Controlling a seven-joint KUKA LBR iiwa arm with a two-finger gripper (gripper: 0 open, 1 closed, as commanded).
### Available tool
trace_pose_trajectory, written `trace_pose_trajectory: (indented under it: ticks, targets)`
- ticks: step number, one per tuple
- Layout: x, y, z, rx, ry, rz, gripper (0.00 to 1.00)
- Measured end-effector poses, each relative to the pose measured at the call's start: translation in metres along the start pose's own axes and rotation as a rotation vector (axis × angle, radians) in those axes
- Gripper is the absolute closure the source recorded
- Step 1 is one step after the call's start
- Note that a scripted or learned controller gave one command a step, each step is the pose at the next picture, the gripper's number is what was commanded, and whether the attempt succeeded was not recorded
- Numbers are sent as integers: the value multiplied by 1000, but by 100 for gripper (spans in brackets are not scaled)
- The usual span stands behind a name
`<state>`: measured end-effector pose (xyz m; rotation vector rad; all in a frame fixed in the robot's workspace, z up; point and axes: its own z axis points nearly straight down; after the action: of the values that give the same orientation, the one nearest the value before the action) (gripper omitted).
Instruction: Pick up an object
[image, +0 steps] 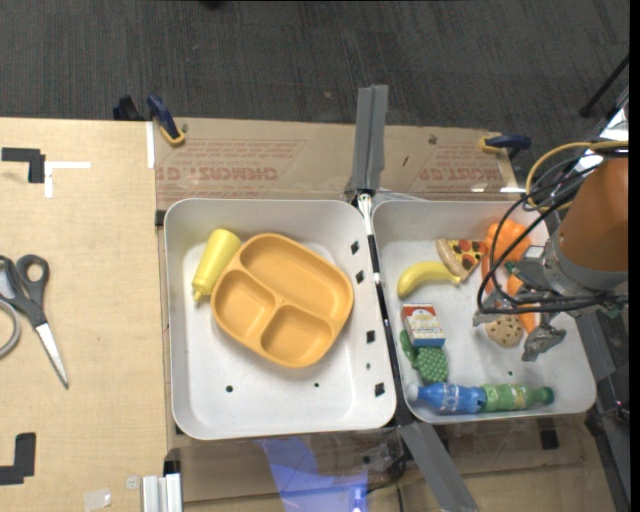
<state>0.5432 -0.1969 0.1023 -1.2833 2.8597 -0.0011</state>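
The right bin (575, 385) holds a yellow banana (425, 276), a pizza slice (459, 256), an orange toy (503, 250), a red and white carton (424, 325), a green knobbly piece (432, 365), a chocolate-chip cookie (505, 332) and a blue bottle with a green label (482, 398) lying along the front wall. My gripper (517, 330) is low in this bin, right over the cookie. It is open, with one finger on each side of the cookie. The arm's orange band (600, 215) rises behind it at the right.
In the left bin (180, 380) lie an orange divided plate (283, 298) and a yellow bottle (214, 262) touching its left rim. Scissors (35, 310) rest on the wooden bench at the far left. Black cables (545, 185) loop above the right bin's back corner.
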Motion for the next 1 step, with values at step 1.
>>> trace_pose_trajectory:
  ticks: [1]
  targets:
    - [-3, -1, -10, 3, -3, -2, 100]
